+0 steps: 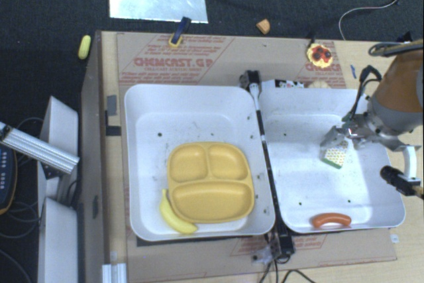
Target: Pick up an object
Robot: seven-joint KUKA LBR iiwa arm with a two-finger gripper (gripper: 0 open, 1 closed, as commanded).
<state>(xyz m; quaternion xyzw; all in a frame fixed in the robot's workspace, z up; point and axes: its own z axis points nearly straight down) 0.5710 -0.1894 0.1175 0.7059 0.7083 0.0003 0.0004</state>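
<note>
The hand (pixel 339 140) is just above the pale green sponge (pixel 336 156) in the right bin (pixel 371 212); I cannot tell its state. It should descend straight and centred on the sponge, well apart from the orange sausage (pixel 330 220)

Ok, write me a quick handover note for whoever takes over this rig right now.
Gripper: low in the right bin, right above a small pale checkered object; whether it grips it cannot be told.
Other things: orange sausage-shaped toy at the right bin's near edge; yellow divided plate and banana in the left bin.
Done: approach to the checkered object.
Left: confirm a grasp and lift.
</note>
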